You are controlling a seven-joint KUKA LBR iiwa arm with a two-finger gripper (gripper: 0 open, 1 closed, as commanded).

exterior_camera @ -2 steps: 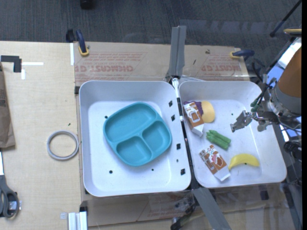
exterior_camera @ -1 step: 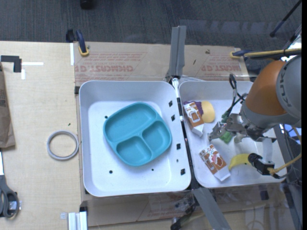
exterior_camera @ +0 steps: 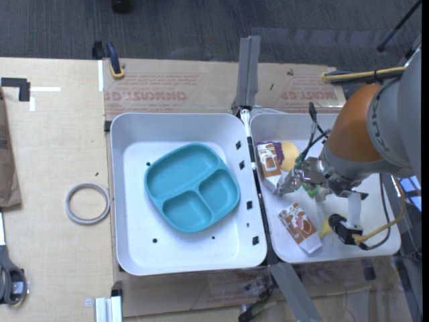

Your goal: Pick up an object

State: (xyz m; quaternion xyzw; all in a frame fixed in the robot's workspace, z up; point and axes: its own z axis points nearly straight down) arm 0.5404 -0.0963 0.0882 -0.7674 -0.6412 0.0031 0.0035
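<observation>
two bins sit side by side on the bench, and the right bin point(exterior_camera: 389, 247) holds the objects on offer: a brown-and-white packet point(exterior_camera: 269, 158) lying near its upper left corner, a yellow ball point(exterior_camera: 289, 154) touching that packet's right edge, a second packet point(exterior_camera: 299, 227) lying flat toward the near wall, and a small green piece point(exterior_camera: 312, 187) partly hidden under the arm. the gripper point(exterior_camera: 293, 179) hangs low over this bin, just below the first packet and the ball and above the second packet, its metal tip pointing left toward the divider. whether its fingers are spread or closed cannot be told at this angle, and nothing is seen between them. behind it the grey arm point(exterior_camera: 402, 113) with its orange band point(exterior_camera: 355, 129) reaches in from the right, black and yellow cables trailing over the bin's right side. the left bin point(exterior_camera: 131, 247) carries a teal plate point(exterior_camera: 192, 187) with three compartments, lying slightly turned near its middle. out on the bench to the left lies a tape ring point(exterior_camera: 88, 202), well apart from both bins.
</observation>
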